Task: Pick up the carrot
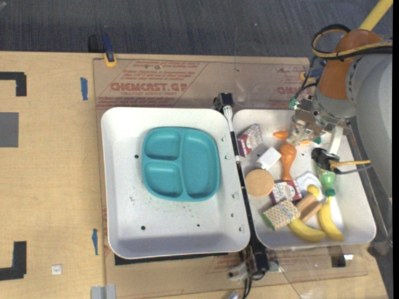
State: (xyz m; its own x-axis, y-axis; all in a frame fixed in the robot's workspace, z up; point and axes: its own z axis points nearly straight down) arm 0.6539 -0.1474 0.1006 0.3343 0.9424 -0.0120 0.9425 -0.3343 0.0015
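Cardboard sheeting [50,167] covers the bench at the left, marked with black squares and bits of blue tape, flat and bare up to the rim of the left shallow white bin [118,185]. Inside that bin a teal plastic divided tray [181,164] sits a little above centre, with open white floor on all four sides of it, widest along the near edge. A black clamp [225,103] stands at the top of the seam where the two bins meet.

The right shallow white bin [365,226] is crowded. Near its left wall lie a small maroon and white carton [250,138], a white block [269,158] and a round tan disc [259,182]. The orange toy carrot [287,157] lies roughly upright in the upper middle of this bin, just right of the white block, its top end beneath the gripper. Below it are a small printed packet [283,192], a patterned tan cube [280,214] and two yellow bananas [318,224] curving along the near right corner. A green-topped piece [327,182] lies by the right wall. Free floor is scant, mostly a strip at the top left.

The two-finger gripper [304,132] hangs over the bin's upper right, just above the carrot's top; I cannot tell whether it is open or closed, nor whether it touches the carrot. The grey arm with its orange band [333,73] reaches in from the right
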